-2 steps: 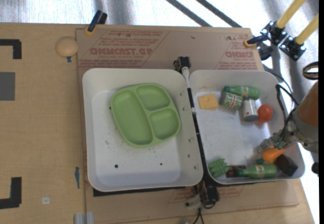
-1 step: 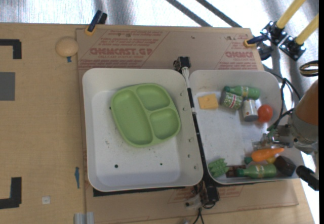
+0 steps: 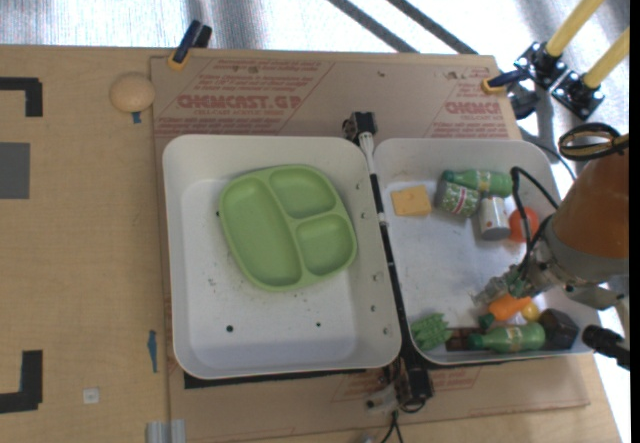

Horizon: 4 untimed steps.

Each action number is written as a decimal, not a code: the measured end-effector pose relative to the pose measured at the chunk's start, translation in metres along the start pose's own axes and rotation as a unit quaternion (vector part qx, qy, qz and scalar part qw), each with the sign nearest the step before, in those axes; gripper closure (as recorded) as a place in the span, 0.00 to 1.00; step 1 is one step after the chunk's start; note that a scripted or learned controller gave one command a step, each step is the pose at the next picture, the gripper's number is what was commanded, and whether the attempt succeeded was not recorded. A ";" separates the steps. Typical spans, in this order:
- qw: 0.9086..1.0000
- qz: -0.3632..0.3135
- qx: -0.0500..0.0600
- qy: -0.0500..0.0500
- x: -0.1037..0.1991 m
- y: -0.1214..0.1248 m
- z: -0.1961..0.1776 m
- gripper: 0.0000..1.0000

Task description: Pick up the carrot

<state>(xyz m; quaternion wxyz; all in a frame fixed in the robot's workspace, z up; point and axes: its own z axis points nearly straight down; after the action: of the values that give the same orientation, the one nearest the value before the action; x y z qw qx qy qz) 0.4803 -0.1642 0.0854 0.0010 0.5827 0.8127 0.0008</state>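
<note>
The carrot (image 3: 509, 308) is a small orange piece with a green leafy top, lying near the front right of the right bin (image 3: 440, 271). My gripper (image 3: 520, 278) hangs right over its leafy end, at the tip of the grey arm with the orange band (image 3: 600, 216). The wrist hides the contact point, so I cannot tell whether the carrot is touched.
Around the carrot lie a green bottle (image 3: 510, 336), a dark block (image 3: 560, 326) and a leafy green toy (image 3: 430, 331). Farther back are a cheese slice (image 3: 410, 201), green cans (image 3: 465, 191), a grey can (image 3: 492, 219) and a red-orange item (image 3: 520, 223). The left bin holds a green divided plate (image 3: 288, 226).
</note>
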 end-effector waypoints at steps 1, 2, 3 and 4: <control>1.000 0.001 -0.001 -0.001 0.000 0.001 -0.010 1.00; 0.990 -0.143 0.000 0.000 0.001 0.000 0.000 1.00; 0.999 -0.044 0.000 -0.001 -0.058 -0.015 -0.023 1.00; 0.990 0.139 -0.001 -0.001 -0.040 -0.013 -0.001 1.00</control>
<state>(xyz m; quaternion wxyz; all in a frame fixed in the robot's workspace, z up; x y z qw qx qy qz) 0.4810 -0.2058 0.0867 0.0021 0.6902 0.7236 0.0011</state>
